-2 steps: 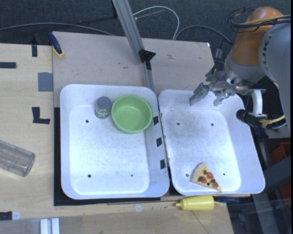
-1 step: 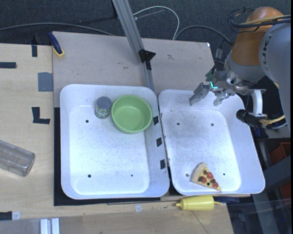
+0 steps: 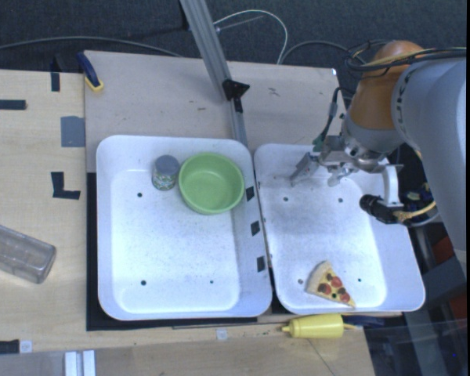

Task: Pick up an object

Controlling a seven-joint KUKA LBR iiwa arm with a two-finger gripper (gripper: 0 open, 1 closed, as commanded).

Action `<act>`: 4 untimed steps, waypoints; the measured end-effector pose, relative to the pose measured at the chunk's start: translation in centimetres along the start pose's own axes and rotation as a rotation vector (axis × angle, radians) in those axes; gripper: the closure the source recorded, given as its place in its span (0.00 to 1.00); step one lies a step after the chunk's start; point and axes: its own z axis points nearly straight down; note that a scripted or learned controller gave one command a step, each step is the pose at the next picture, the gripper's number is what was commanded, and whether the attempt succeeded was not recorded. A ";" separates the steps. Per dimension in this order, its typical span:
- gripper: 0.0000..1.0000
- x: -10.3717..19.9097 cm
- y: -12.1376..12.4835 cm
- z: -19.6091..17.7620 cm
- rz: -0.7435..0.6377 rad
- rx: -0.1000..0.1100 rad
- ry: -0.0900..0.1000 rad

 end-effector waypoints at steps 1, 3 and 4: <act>0.00 0.1 0.0 4.5 0.000 -0.006 -0.002; 1.00 0.6 -0.8 -1.7 0.001 -0.010 0.000; 1.00 0.5 -0.6 -5.9 0.001 -0.010 -0.001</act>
